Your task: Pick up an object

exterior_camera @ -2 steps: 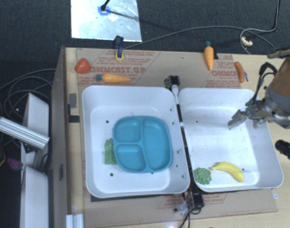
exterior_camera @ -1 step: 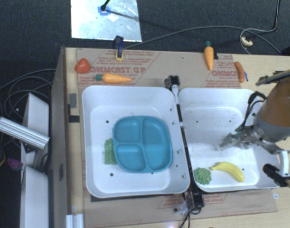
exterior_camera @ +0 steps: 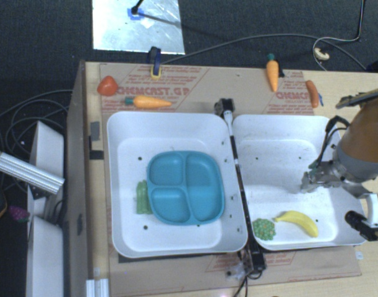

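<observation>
The banana (exterior_camera: 298, 222) and a green broccoli-like piece (exterior_camera: 263, 229) lie at the right bin's (exterior_camera: 281, 132) near edge. The end effector (exterior_camera: 313, 181) hovers above, apart (grip width impossible to tell); a descent here would likely miss the banana.

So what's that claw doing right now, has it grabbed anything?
Claw: cannot be told whether it grips anything. It sits low in the right bin, apart from the banana and the green lump.
</observation>
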`<state>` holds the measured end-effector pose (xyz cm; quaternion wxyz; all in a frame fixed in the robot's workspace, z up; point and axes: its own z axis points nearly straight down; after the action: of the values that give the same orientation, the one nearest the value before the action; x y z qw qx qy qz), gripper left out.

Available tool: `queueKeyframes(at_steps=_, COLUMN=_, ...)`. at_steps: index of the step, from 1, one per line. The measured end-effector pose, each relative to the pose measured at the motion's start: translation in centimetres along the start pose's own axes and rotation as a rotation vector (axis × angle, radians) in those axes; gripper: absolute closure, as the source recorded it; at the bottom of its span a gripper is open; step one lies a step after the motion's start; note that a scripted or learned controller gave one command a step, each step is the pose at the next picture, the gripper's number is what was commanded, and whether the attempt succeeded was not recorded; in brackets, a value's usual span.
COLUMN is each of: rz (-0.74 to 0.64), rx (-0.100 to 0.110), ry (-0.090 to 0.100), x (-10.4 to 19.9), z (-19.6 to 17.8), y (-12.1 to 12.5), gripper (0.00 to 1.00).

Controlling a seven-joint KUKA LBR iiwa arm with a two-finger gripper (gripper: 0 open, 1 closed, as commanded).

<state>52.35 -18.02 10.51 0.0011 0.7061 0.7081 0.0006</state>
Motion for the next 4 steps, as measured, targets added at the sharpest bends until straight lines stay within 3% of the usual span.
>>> queueKeyframes(at_steps=1, rz=-0.002, rx=-0.003, ry=-0.002, x=-2.5, z=-10.4, y=9.5, gripper=1.0)
queueKeyframes(at_steps=2, rz=-0.002, rx=-0.001, ry=-0.001, x=-2.5, z=-10.4, y=9.4, gripper=0.0)
queueKeyframes(at_steps=3, rz=0.001, rx=0.001, ry=0.0, x=-2.7, z=-9.4, y=3.1, gripper=0.0)
queueKeyframes(at_steps=4, rz=0.0, rx=0.002, ry=0.001, x=0.9, z=-6.1, y=0.5, gripper=0.0)
